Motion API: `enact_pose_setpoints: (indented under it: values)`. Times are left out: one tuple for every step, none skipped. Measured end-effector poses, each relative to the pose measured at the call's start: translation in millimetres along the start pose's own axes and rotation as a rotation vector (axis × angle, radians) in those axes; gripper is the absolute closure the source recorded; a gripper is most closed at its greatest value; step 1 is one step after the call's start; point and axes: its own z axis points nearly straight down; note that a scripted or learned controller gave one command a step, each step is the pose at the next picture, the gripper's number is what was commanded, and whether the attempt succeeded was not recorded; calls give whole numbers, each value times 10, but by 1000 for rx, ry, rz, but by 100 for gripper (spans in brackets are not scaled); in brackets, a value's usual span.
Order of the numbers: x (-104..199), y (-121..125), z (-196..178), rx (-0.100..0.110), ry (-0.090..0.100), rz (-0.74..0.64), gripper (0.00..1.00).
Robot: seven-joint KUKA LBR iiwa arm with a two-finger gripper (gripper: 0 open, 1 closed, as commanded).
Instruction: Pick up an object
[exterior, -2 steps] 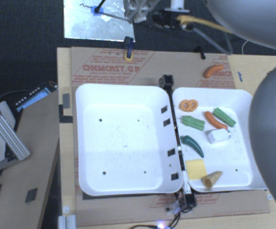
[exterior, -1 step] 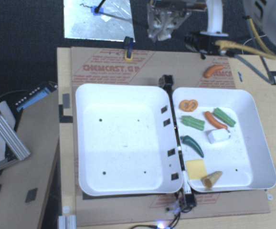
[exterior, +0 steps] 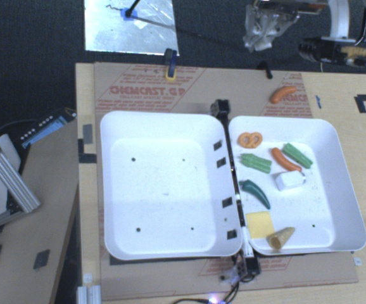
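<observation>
Since any object counts, the white block (exterior: 290, 180) looks the safest pick: it sits mid right bin (exterior: 344, 170), looks rigid and light, with flat sides for a two-finger pinch across its short width. Touching or just beside the block: orange sausage (exterior: 285, 159), upper-left. Green bean piece (exterior: 297, 155) beyond that; second green piece (exterior: 256, 163) and pretzel (exterior: 250, 140) further left of the block. Dark green pepper (exterior: 254, 192) lower-left, curved and probably slick. Yellow slab (exterior: 259, 224) and cone (exterior: 281, 237) below the block. Another sausage (exterior: 283, 94) lies on the counter (exterior: 56, 170) outside the bin. Gripper (exterior: 265, 33) hangs well above the block, past the bin; nothing visibly held, opening unclear to me.
</observation>
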Motion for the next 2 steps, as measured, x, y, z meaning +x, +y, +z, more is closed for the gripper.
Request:
enact_pose_setpoints:
  values:
    - [-112, 292, -278, -6, 2, -8, 100]
    - [620, 224, 1507, 13, 3, -17, 100]
